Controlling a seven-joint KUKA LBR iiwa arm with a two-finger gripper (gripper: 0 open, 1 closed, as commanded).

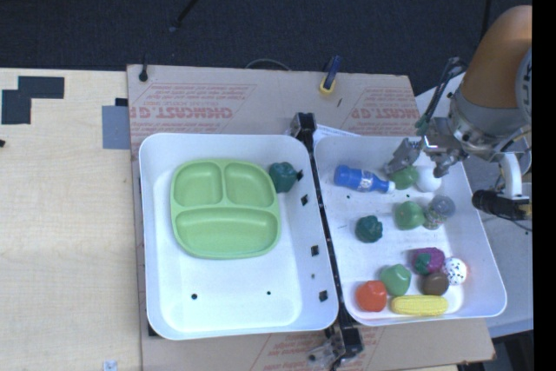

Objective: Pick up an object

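Observation:
My gripper [423, 159] hangs over the far part of the right bin [486, 274], its two fingers spread open with nothing between them. Just below it lie a small light green piece [405, 179] and a white piece [429, 182]. A blue bottle [360, 179] lies on its side to the left of them. Further toward the front are a dark green toy [369, 228], a green pepper [408, 214] and a grey ball [442, 208].
The right bin's front corner holds a red tomato [372, 296], yellow corn [419, 305], a green piece [396, 277], and purple, brown and dotted white pieces. In the left bin [226, 300] sit a green divided plate [225, 208] and a dark green toy [283, 176].

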